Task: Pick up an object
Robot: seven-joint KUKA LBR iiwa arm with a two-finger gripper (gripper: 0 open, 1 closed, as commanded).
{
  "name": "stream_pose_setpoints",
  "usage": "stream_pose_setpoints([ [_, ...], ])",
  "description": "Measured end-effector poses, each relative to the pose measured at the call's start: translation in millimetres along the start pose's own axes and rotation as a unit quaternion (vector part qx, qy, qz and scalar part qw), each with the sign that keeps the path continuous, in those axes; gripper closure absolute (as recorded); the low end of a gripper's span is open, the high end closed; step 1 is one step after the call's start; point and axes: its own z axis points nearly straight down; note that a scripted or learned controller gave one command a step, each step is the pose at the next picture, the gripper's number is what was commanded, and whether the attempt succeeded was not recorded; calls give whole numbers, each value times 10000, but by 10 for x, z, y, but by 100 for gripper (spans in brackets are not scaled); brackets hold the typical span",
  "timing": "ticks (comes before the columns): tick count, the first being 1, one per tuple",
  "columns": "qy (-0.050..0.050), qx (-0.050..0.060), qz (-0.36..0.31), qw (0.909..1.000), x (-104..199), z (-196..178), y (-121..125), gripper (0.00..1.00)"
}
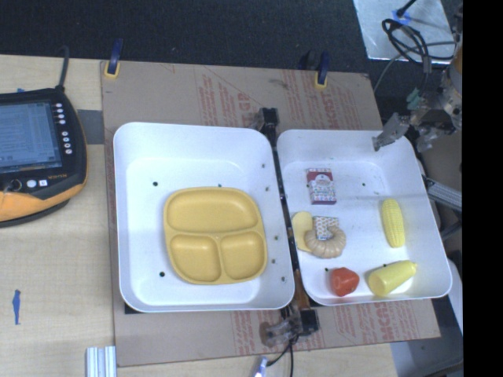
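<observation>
On the counter (55, 289) sits a big sheet of brown cardboard (236, 93), held by two blue clamps at its far edge, and on that sheet are the two white bins side by side, touching along their inner edges. The left bin (134, 155) has a yellow divided tray (214, 234) lying flat in the middle, three compartments facing up. The right bin (365, 151) holds all the small stuff: a corn cob (393, 222) near its right wall, a second yellow piece (391, 277) just below it near the front right corner (looks like a pepper or another cob, hard to say), a red tomato-ish thing (343, 281) right beside that, a pale ring-shaped pastry (325, 242) with a little printed card lying on top of it, a yellow slice (301, 230) touching the ring's left side, and a small red and white box (321, 186) sitting apart toward the far half of the bin.

Left of the cardboard there's a teach pendant (35, 151) with an orange underside and a lit screen.

The pincer (393, 134) hangs over the far right corner of the right bin, well apart from every item. Whether its tips are apart or together, I can't tell from this angle, too small and cluttered with cables.
</observation>
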Motion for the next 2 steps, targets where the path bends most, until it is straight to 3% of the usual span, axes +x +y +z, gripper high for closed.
stream_pose_setpoints([
  [1,1,9,-10,10000,720,724,127,0],
  [2,-3,14,-14,10000,797,1366,236,0],
])
